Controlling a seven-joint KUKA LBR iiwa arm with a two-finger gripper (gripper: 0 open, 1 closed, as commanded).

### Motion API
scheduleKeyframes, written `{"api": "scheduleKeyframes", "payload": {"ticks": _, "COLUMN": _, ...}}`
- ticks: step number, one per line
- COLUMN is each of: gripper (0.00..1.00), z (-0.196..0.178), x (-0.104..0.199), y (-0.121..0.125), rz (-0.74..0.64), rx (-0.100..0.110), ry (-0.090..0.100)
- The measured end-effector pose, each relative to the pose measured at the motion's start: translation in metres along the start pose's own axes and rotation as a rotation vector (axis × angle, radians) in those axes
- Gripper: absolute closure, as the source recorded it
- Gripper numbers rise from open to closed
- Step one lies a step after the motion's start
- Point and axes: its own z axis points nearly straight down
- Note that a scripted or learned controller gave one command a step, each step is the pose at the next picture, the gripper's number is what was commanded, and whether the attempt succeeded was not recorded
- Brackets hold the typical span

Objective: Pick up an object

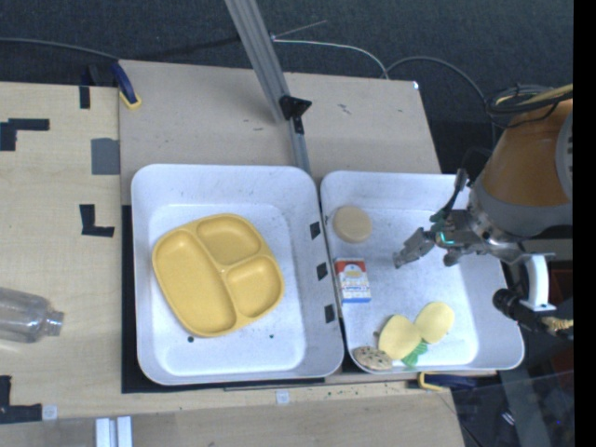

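Camera view, looking down on both bins. The arm (pixel 526 170) enters from the right edge, mid-height, orange band visible above the wrist. The gripper (pixel 410 252) hangs over the right bin (pixel 410 189), pointing left and down; whether its fingers are apart or together I cannot tell from here. Nothing is visible between them.

Contents of the right bin: a round tan disc (pixel 352 223) in the upper left part, left of and slightly above the gripper, apart from it. A small red-and-white carton (pixel 353 281) lies below the disc, near the bin's left wall, lower left of the gripper. A yellow lumpy toy (pixel 416 331) sits in the lower middle, directly below the gripper, with a speckled round piece (pixel 372 358) touching its lower left.

The left bin (pixel 149 250) holds a yellow divided plate (pixel 216 273). A clear bottle (pixel 26 316) lies on the bench at the far left.
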Motion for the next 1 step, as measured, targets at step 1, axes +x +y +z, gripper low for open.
{"api": "scheduleKeyframes", "payload": {"ticks": 1, "gripper": 0.00, "z": -0.0263, "x": -0.0647, "y": 0.1152, "rz": 0.000, "rx": -0.007, "ry": -0.004}}
